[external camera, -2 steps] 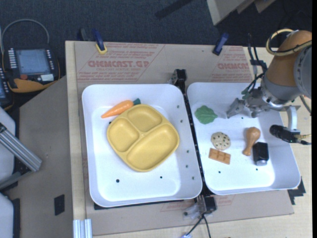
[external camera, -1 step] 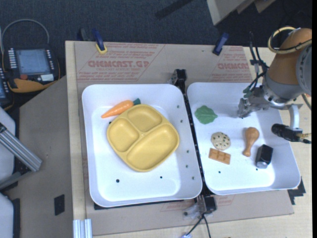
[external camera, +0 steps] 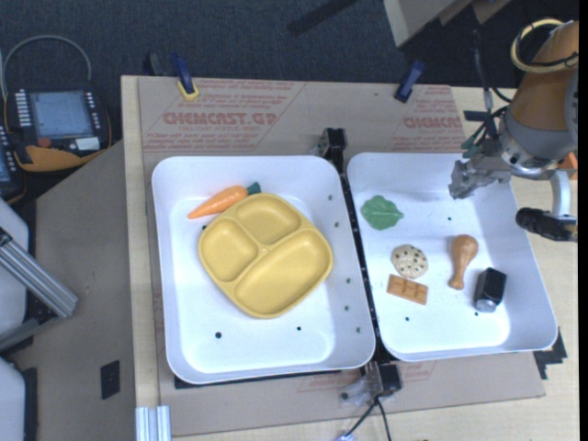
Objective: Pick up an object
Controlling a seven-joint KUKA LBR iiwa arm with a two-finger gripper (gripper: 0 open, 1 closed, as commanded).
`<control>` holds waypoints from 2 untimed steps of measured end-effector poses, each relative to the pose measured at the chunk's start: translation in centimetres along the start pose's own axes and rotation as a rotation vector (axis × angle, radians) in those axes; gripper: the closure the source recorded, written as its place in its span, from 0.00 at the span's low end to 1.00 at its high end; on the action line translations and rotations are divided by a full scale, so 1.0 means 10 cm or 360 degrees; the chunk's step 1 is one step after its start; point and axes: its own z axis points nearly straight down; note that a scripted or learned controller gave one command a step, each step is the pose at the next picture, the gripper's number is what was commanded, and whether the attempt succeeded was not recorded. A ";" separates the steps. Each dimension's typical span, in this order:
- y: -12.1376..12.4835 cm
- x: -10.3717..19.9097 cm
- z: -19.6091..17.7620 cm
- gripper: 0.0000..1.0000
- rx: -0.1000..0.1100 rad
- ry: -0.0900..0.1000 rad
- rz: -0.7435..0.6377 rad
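**Camera view: arm poised over the right bin, nothing in hand yet**

Camera view looks down on two white bins side by side on a cardboard-covered bench. The left bin [external camera: 175, 274] holds a yellow divided plate [external camera: 265, 255] near its middle, with a toy carrot [external camera: 218, 201] touching the plate's upper-left rim. The right bin [external camera: 441, 338] holds the smaller pieces: a green leaf [external camera: 381, 212] near its upper left, a chocolate-chip cookie [external camera: 409, 261] below that, a brown cracker [external camera: 407, 290] just under the cookie, a toy drumstick [external camera: 460, 256] to their right, and a small black block [external camera: 489, 289] just beside the drumstick's lower end.

The gripper [external camera: 462, 181] sits over the upper right part of the right bin, above bare white floor and well apart from every piece. From this slant the tool reads as a dark lump, and whether it is spread or closed cannot be told; nothing appears to be carried beneath it, though that part of the view is poor.

The step in hand looks like the approach: no object has been chosen by contact, and all pieces lie flat on the bin floors. The drumstick is the nearest candidate, lying below and slightly toward the bin's middle from the tool. The next move would call for travelling over it, turning the wrist so the grip crosses the narrow shaft rather than its length, and descending close to the floor. The black block so near could be nudged on the way down.
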 end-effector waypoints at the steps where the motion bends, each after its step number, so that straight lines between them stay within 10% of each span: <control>1: 0.02 -0.03 -0.43 1.00 0.0000 0.0000 0.0001; 2: 0.04 -0.03 -0.93 1.00 -0.0002 -0.0001 0.0000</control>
